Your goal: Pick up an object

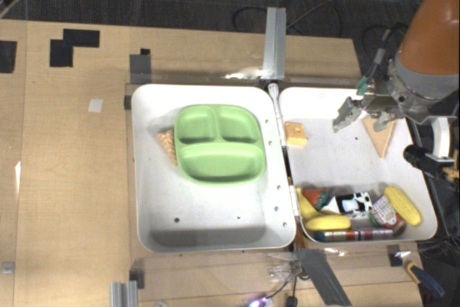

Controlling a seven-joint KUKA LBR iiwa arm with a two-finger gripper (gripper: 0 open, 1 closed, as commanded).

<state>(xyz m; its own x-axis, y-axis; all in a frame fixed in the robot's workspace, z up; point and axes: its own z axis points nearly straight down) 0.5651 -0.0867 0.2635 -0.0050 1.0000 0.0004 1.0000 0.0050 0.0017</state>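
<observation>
The gripper (350,111) hovers over the right bin (323,162), released and holding nothing: the approach step. Candidates lie apart: a cracker (295,133) by the divider, corn (402,205) and clutter along the front wall. Next, descend squarely over one.

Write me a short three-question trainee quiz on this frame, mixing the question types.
1. True or false: the green divided plate lies in the left bin.
2. Multiple choice: where in the right bin is the yellow corn cob? A) far left corner B) near right corner C) centre
3. Fill in: the small tan block lies by the right bin's ____ wall.

The gripper hangs over the right bin's far part, with nothing visibly held.

Key: 1 true; 2 B; 3 left.
</observation>
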